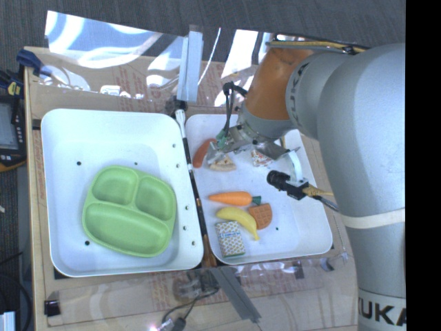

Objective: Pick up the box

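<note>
Bins side by side on the tabletop, arm lowered into the right one.

From the camera view we see the box [230, 238], small and patterned, lying near the front edge of the right bin [313, 236], just beside a banana [238, 221] and close to a round brown cookie-like piece [261, 215]. An orange carrot [231, 198] lies just behind the banana. The gripper [231, 143] sits near the bin's back edge, well apart from the box, over a red piece [200, 154] and a pale one [222, 163]; whether it is open or closed we cannot tell. The left bin [62, 136] holds a green divided tray [129, 211].
</note>
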Available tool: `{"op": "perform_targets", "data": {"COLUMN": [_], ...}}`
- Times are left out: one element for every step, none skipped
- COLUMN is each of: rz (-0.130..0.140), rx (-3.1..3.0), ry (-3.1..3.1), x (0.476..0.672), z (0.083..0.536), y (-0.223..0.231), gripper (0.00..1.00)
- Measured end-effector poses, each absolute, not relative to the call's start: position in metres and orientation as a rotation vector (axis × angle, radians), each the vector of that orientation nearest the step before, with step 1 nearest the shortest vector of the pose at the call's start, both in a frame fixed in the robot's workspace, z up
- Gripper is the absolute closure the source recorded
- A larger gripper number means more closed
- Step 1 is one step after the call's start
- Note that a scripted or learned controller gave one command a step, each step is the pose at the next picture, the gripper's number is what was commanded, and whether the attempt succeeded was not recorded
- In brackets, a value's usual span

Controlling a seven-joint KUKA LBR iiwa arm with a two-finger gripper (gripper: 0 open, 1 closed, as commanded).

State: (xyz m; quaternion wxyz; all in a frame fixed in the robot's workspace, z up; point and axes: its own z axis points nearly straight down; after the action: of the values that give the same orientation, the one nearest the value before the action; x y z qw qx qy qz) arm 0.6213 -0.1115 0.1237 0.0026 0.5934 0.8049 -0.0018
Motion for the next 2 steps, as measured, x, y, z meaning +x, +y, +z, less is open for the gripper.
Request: {"op": "perform_targets", "data": {"rz": [-0.006,0.0], "rx": [1.861,2.059], "ry": [2.525,2.372], "x": [0.621,0.647], "z": [0.124,0.1], "y": [-0.111,-0.176], "gripper": [0.0,0.0]}}
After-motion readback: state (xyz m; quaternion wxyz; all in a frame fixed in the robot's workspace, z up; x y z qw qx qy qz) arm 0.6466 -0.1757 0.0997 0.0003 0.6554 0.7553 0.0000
